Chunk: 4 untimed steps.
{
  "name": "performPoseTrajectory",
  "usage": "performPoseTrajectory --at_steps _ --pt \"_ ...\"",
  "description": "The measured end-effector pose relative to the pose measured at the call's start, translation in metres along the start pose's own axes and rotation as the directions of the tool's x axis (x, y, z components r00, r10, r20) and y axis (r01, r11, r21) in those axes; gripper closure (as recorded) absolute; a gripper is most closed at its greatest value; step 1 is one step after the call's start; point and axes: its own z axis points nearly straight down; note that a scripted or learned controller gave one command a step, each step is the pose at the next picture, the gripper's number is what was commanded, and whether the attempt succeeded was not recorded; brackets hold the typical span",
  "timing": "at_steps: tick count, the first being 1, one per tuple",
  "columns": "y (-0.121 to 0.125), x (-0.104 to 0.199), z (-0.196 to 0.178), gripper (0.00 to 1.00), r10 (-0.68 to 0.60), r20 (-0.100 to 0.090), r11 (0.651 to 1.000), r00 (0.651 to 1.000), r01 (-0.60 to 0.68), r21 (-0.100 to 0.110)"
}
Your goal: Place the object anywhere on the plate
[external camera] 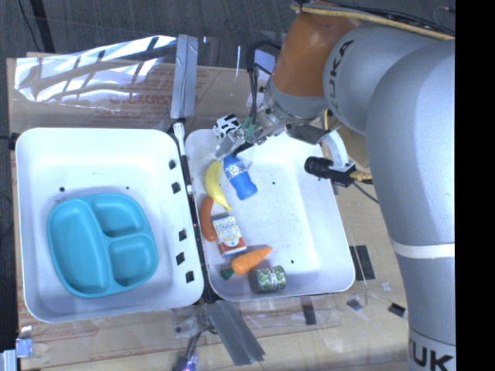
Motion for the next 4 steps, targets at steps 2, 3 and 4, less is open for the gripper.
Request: performPoseTrajectory --at_steps 2,3,4 --pt "-0.005 0.169 0.001 1.00 -0.186 -0.003 0.983 0.983 0.186 0.004" --pt "-0.039 0.222 0.023 1.00 -0.304 -0.004 0.953 0.953 0.305 0.004" --pt "-0.039 0.221 0.022 0.00 -0.303 -0.003 0.953 0.953 0.303 0.004"
